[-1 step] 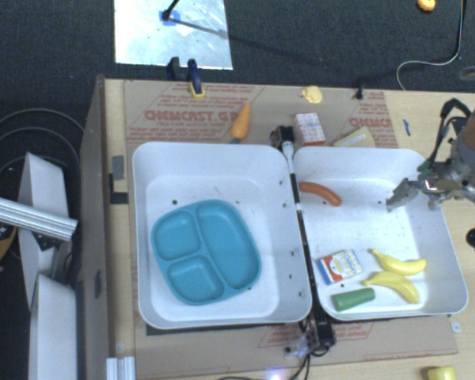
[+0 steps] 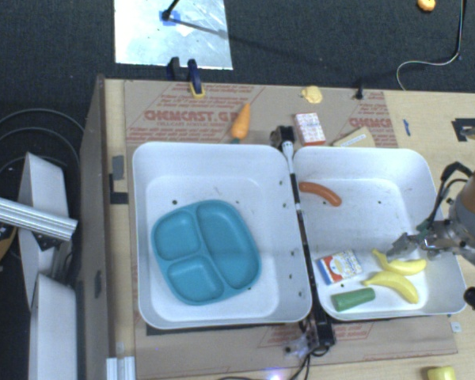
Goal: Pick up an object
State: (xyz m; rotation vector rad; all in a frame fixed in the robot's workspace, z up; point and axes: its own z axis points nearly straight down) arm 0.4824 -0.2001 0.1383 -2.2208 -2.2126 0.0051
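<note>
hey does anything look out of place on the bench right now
Yes. A carrot, a small box and a yellowish lump lie on the board behind the bins rather than inside them. The blue divided plate sits askew in the left bin.

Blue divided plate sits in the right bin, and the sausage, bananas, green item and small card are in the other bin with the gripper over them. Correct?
Not quite: the camera view shows the blue plate in the left bin. The sausage, bananas, green item and card are in the right bin, with the gripper over them.
</note>
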